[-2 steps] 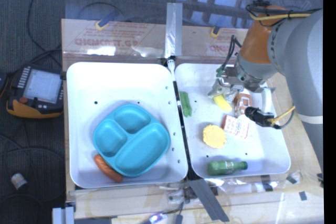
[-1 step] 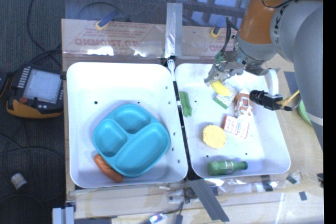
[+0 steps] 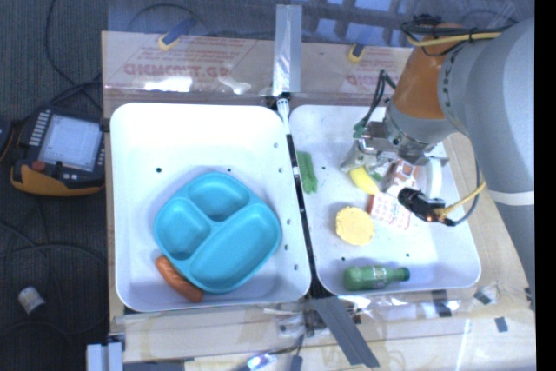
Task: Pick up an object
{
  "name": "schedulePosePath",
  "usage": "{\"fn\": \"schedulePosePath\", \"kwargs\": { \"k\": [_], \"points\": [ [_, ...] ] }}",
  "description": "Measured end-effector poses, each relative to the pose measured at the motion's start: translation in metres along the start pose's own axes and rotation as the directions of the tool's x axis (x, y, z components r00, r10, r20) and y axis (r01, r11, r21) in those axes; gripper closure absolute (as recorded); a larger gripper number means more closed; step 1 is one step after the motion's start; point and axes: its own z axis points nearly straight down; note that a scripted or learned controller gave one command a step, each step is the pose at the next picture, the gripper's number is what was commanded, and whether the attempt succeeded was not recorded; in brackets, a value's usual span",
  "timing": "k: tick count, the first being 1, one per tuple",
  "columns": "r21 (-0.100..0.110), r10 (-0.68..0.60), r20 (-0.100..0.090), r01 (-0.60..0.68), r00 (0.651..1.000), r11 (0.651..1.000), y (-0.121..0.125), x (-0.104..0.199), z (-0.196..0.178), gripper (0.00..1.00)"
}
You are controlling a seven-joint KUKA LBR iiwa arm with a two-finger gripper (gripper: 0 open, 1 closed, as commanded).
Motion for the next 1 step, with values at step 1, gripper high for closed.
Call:
{"fn": "schedulePosePath", "kwargs": {
  "k": [1],
  "points": [
    [-0.003,-0.072,0.002,0.072,0.997,0.997,0.0305,-0.0125,-0.1627,1.00]
  ]
}}
